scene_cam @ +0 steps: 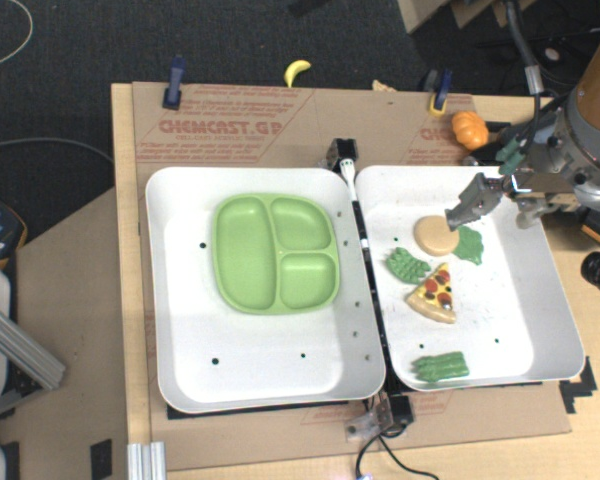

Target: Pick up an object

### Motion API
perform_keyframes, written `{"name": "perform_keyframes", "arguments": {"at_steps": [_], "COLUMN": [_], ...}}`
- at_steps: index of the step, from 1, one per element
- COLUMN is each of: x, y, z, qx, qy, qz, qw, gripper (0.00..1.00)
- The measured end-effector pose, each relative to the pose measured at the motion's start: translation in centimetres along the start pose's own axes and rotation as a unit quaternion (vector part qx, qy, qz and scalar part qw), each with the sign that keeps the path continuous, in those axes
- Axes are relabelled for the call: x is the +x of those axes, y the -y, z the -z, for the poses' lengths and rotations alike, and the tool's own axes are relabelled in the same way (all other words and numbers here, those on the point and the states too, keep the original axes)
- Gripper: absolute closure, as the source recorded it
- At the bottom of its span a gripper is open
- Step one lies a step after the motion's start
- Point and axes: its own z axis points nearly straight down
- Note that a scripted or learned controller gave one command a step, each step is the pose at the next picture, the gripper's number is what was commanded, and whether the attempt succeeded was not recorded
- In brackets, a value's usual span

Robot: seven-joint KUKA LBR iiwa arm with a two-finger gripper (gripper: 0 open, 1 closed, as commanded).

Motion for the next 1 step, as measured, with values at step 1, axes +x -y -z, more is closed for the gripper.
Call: {"name": "perform_keyframes", "arguments": {"at_steps": [1], "x": [-4.86], "y": [0.94], "z": [-16.77], "qx": [0.019], "qy": [0.001], "qz": [-0.009], "qw": [0.9998], "gripper": [0.00]}}
